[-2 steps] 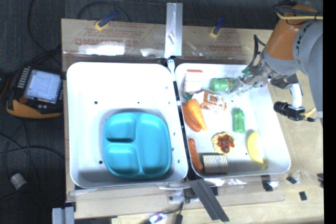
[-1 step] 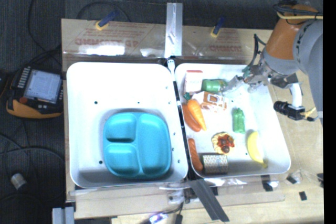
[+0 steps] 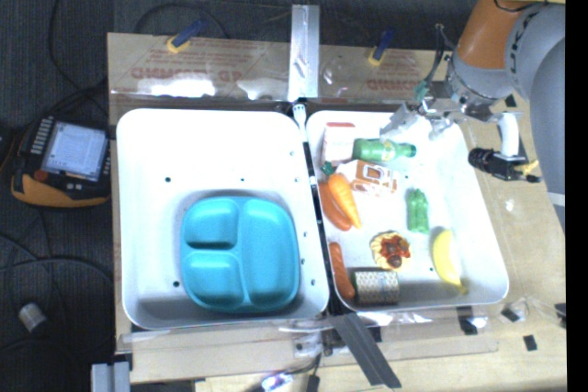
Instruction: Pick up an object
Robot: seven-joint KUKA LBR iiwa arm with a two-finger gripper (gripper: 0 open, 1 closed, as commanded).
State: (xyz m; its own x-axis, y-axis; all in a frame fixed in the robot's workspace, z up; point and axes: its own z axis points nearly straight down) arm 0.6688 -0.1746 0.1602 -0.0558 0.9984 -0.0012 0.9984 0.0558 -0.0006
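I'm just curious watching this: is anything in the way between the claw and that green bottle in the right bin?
Nothing visible. The claw hovers at the right bin's far corner, and the green bottle lies just beside it, uncovered.

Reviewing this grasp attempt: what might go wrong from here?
1. The gripper sits at the right bin's far rim, near the green bottle; a descent may clip the rim.
2. The bottle lies against the carton and carrot, so a grab could drag neighbours.
3. The round bottle may roll out of a pinch.
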